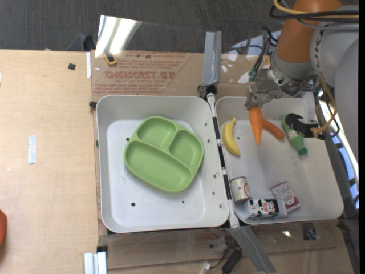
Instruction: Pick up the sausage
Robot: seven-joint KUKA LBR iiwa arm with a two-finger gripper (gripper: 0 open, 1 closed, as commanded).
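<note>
The gripper (258,103) hangs over the far end of the right bin (319,210), its fingers clamped on the top of an orange carrot (256,125) that dangles upright. The sausage (272,129) lies on the bin floor just beside the carrot's tip. The arm appears to have grabbed the wrong thing, and lowering the carrot could knock the sausage aside.

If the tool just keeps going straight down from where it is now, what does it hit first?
Most likely the carrot: the tool sits right above its thick end in the right bin. The sausage lies just beside it. Depth is hard to judge from this slanted view.
</note>
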